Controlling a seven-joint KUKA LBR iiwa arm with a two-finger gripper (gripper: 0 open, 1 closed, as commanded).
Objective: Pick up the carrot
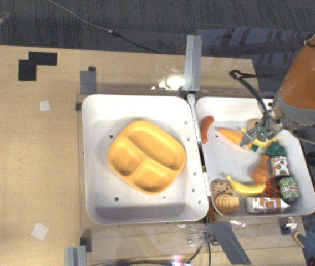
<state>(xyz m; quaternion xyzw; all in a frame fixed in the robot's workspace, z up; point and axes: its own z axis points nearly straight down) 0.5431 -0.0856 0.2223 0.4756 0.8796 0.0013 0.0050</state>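
carrot (230, 134) | lies in right bin (307, 173), thick end under pincer (250, 138) | we cannot tell pincer's state | we judge it placed for grasp

Open floor left of the carrot (229, 134) up to the sausage (206, 127); crowded below by banana (246, 186), cans (280, 166), cookie (220, 186).

A robotics lab: plywood bench (30, 165) with two white bins (91, 148), loose cables (63, 10), dark carpet floor (146, 4)
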